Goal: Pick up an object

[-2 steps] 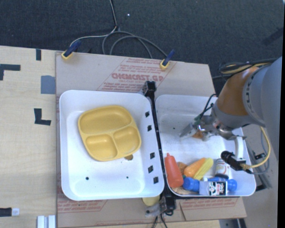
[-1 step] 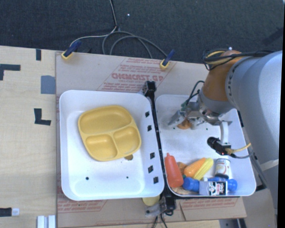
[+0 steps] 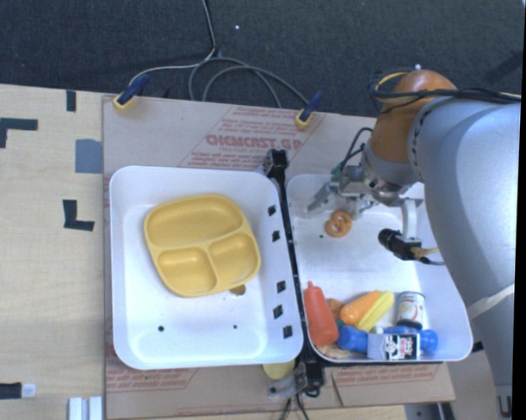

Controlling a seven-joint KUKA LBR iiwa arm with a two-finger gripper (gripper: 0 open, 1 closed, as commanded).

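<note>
My gripper (image 3: 336, 206) hangs over the back left part of the right bin (image 3: 364, 269). Its two grey fingers (image 3: 319, 199) stand apart, so it is open. A small brown ring-shaped pretzel toy (image 3: 337, 223) lies on the bin floor just in front of the fingertips, touching or nearly touching them. I do not see it clamped between them. At the front of the same bin lie a red bottle (image 3: 320, 314), an orange and yellow toy (image 3: 367, 309), a small can (image 3: 408, 306) and a blue object with a white label (image 3: 387, 343).
The left bin (image 3: 130, 312) holds a yellow divided plate (image 3: 201, 243) with a small brown bit (image 3: 236, 289) at its front edge. A black divider (image 3: 283, 249) runs between the bins. The grey arm (image 3: 470, 195) covers the right bin's right side.
</note>
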